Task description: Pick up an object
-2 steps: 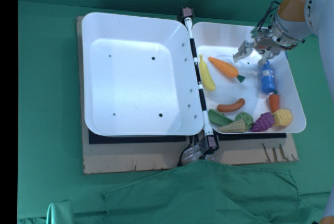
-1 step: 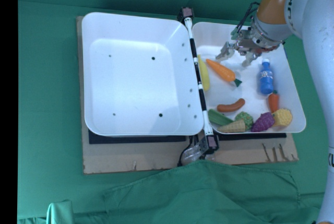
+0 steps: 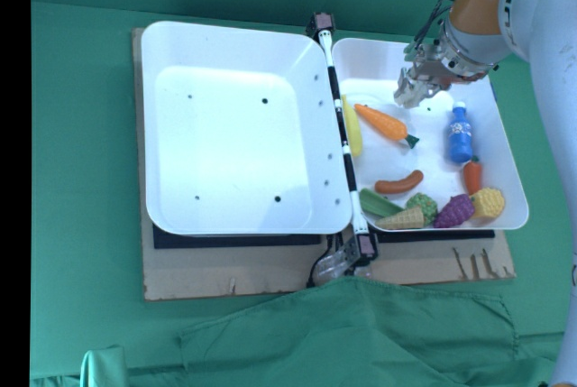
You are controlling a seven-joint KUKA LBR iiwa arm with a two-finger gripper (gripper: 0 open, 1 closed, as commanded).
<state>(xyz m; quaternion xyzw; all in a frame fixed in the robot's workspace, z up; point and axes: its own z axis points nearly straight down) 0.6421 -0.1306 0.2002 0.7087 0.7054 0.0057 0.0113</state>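
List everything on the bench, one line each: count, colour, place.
left bin: 1, white, left half of the bench
right bin: 1, white, right half
carrot: 1, orange, upper middle of right bin
small carrot: 1, orange, right side
bottle: 1, blue, right side
banana: 1, yellow, along left wall
sausage: 1, red-brown, centre
cucumber: 1, green, front left
ice cream cone: 1, tan, front
grapes: 1, purple, front
corn: 1, yellow, front right
cloth: 1, green, foreground
gripper: 1, grey, above right bin's back

- A green cloth (image 3: 81, 151) covers the bench.
- A flat sheet of brown cardboard (image 3: 234, 281) lies on it.
- A rumpled fold of green fabric (image 3: 361, 336) is heaped at the near edge.
- The light is bright and even.
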